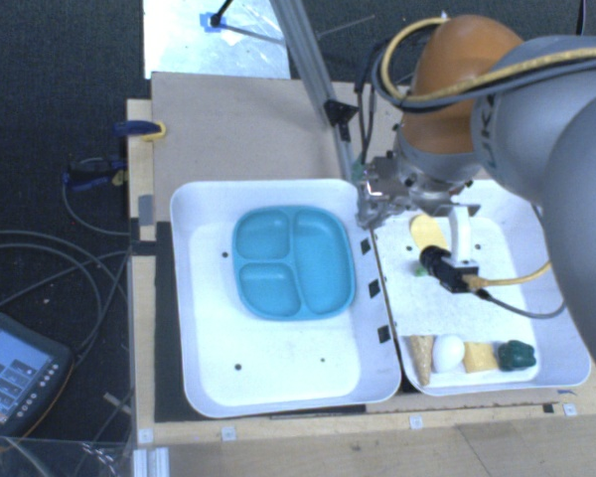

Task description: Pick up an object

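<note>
My gripper (417,222) hangs over the back of the right bin (566,366), under the orange wrist band, and looks open. A yellow object (427,233) lies on the bin floor between its fingers, which do not visibly close on it. Along the bin's front edge sit a beige cone (419,357), a white egg-shaped object (448,353), a yellow block (480,357) and a dark green object (517,355). The arm hides the rear right of this bin.
A blue divided plate (293,262) lies in the left bin (209,366). A black part with a yellow cable (445,268) hangs below the wrist. A grey pole (308,58) slants over the back of the bench. Cables and a handheld pendant (15,366) lie left of it.
</note>
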Controlling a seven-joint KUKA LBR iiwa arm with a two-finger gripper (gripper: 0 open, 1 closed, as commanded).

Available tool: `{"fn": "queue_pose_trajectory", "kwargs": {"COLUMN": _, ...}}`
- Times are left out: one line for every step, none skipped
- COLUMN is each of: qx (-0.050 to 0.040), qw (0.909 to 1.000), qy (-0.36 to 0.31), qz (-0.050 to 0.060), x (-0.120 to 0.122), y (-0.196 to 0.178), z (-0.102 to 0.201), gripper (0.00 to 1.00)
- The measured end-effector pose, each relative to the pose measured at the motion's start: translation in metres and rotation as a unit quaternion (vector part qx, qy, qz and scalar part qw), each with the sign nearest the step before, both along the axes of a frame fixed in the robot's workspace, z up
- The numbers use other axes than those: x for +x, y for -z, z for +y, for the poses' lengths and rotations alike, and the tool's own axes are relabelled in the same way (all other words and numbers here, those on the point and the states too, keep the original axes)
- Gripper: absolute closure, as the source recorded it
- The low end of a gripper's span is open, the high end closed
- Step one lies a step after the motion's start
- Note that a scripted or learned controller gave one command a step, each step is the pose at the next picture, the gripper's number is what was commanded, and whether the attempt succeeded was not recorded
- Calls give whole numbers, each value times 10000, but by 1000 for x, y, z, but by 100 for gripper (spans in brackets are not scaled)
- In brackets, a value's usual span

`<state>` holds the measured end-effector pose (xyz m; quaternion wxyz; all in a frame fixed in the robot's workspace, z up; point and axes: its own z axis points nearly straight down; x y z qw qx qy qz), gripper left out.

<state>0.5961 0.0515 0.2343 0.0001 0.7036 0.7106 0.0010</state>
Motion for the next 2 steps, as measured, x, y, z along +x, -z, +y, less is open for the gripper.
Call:
{"fn": "queue_pose_trajectory", "kwargs": {"qx": 1, "qw": 10000, "qy": 1, "qz": -5, "x": 15, "y": 5, "z": 40, "gripper": 100}}
{"fn": "queue_pose_trajectory", "kwargs": {"qx": -10, "qw": 10000, "qy": 13, "qz": 2, "x": 15, "y": 5, "z": 38, "gripper": 0}}
